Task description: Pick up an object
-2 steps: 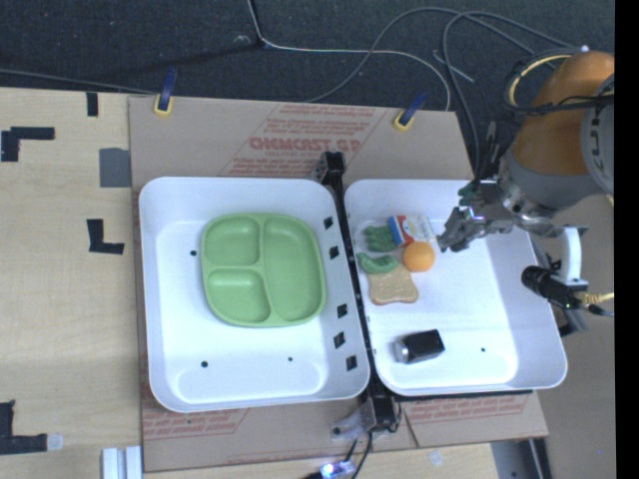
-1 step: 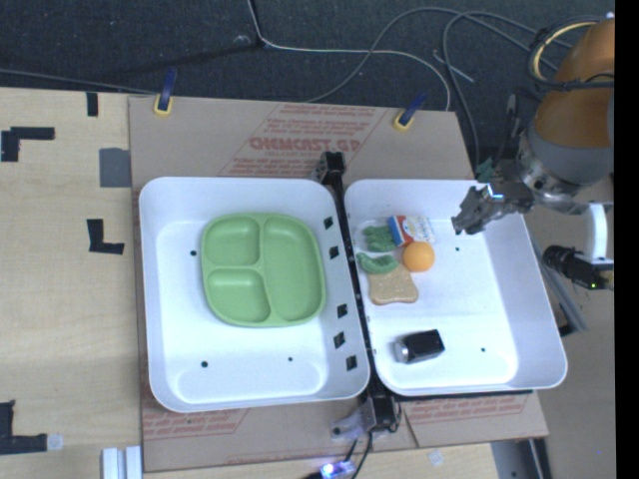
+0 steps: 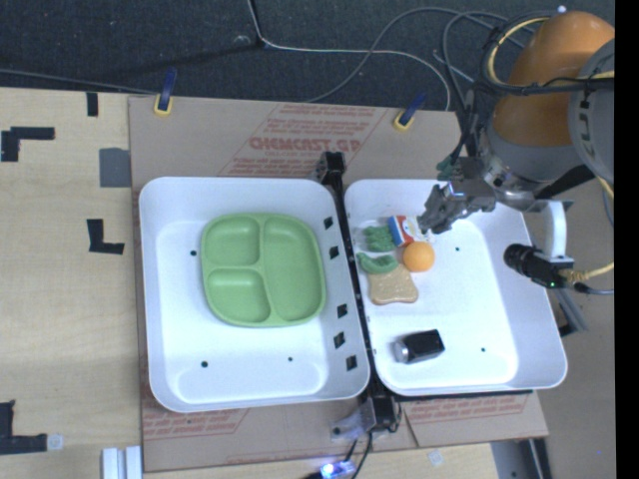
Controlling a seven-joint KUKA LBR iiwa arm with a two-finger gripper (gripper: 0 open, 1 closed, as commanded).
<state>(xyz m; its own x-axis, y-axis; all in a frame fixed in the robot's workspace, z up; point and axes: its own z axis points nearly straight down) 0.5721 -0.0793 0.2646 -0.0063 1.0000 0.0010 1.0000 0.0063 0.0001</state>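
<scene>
A robotics lab bench is showing here: two white bins (image 3: 454, 367) are sitting on a cardboard sheet (image 3: 300, 138) clamped at the frame's top, cables (image 3: 329, 43) are trailing across dark carpet above, and black tape marks (image 3: 100, 236) are dotting the wooden surface at left.

Grey arm (image 3: 589, 118), orange band, seemingly cabled

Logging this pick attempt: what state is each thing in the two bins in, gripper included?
Green divided plastic plate: flat in the left white bin, compartments bare.
Small orange ball: resting in the right white bin, not held.
Tan toast-shaped piece: lying flat below the ball.
Green and white item: lying by the divider.
Red, white and blue packet: lying just under the gripper.
Black block: lying apart, near the front.
</scene>
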